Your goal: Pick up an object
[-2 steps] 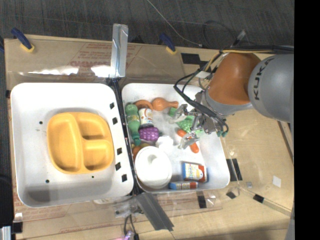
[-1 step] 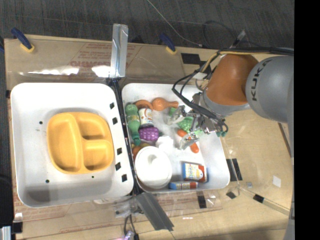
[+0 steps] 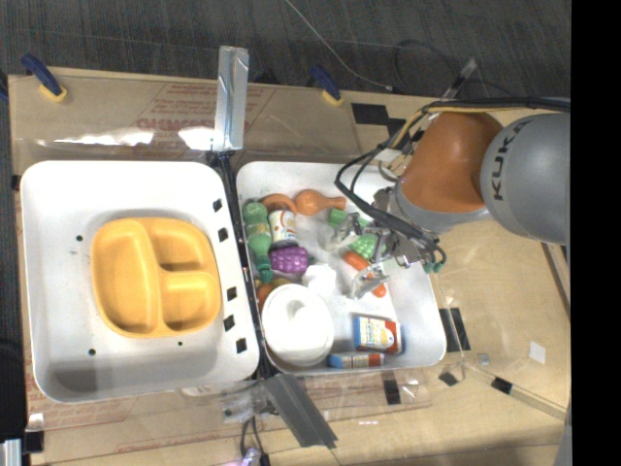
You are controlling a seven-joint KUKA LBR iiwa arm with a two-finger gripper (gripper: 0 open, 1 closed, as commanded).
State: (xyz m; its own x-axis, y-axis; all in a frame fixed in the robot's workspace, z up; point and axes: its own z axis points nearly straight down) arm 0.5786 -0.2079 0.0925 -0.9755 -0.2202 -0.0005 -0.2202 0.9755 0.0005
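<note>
We take the white bowl [image 3: 297, 322] as our landmark. The arm [image 3: 505, 168] reaches in low over the right bin [image 3: 427, 304], so its end effector [image 3: 380, 260] sits up and right of the bowl among small toys, likely hunting a grasp; whether it is apart or together we cannot tell. Candidate objects crowd this bin: 1 purple grape bunch [image 3: 288, 258] just above the bowl, 1 orange gourd [image 3: 318, 202] further up, 1 small box [image 3: 375, 334] just right. Left of the bowl, the other bin [image 3: 58, 357] holds 1 yellow divided tray [image 3: 155, 275].
</note>
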